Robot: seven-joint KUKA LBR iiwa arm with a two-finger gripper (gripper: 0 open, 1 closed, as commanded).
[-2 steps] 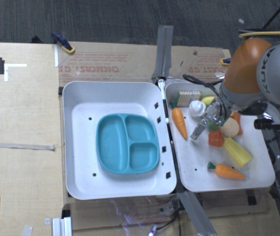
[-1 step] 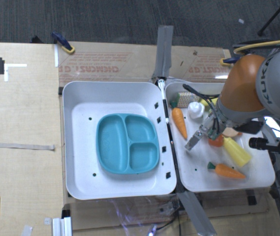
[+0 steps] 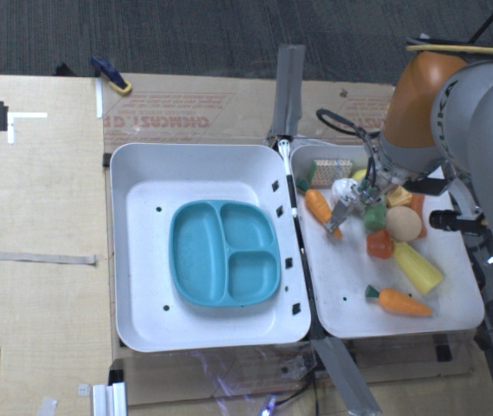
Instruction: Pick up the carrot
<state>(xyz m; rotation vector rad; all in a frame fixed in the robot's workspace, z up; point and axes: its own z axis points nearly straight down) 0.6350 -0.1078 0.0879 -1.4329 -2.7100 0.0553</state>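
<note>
Pincer: your pincer (image 3: 343, 204) is low in the right bin (image 3: 350, 310), close to the bin's left wall. You cannot tell if it is wide or narrow, because the tip is a small blur.
Carrot to grab: one carrot (image 3: 319, 207) lies just left of the pincer, touching it or nearly so. It is tilted, with its green top up and away from you.
Held or not: you cannot see the carrot between the tips, so do not count it as held.
Other carrot: a second carrot (image 3: 399, 302) lies well below the pincer, near the bin's front edge. It has more free room around it.
Crowd: right of the pincer sit a green veggie (image 3: 374, 216), a pale egg (image 3: 404, 224), a red tomato (image 3: 380, 245) and a yellow piece (image 3: 418, 266). Keep off them.
Good grab: aim at the middle of the near carrot and squeeze across its thin side.
Watch out: the bin wall is close on the left, so come straight down, then lift slowly.
Left bin: the blue plate (image 3: 226, 253) is far left of the pincer. Leave it alone.
</note>
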